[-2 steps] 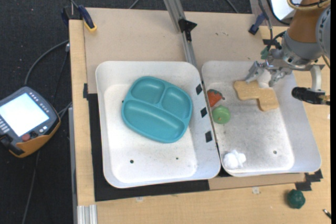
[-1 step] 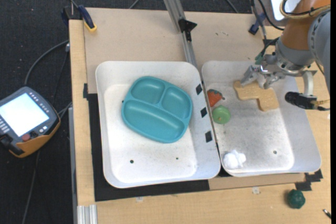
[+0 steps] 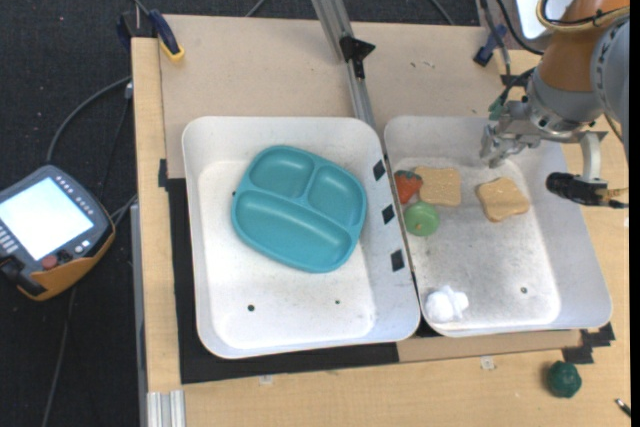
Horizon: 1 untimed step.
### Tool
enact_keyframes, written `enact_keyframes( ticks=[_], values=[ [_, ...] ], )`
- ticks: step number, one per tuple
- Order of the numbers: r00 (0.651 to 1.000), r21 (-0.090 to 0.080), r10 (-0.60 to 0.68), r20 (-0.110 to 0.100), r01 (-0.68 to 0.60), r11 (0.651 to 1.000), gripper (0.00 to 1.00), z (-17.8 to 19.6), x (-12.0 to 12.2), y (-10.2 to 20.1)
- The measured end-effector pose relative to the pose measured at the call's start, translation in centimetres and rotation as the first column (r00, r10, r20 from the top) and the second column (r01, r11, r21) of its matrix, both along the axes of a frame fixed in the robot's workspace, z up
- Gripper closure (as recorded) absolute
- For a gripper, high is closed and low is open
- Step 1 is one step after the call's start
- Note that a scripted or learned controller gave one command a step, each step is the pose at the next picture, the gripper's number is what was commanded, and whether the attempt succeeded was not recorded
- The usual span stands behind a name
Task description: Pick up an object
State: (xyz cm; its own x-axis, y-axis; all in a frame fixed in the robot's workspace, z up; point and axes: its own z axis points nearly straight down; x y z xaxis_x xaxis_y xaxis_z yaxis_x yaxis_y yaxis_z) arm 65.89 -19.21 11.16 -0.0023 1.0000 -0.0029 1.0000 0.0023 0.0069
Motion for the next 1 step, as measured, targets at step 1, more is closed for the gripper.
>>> enact_keyframes(
  ticks=[1],
  values=[
    [1.000,0.000,0.000,0.001,0.000,1.000,1.00,4.83,0.61,-0.64]
  ],
)
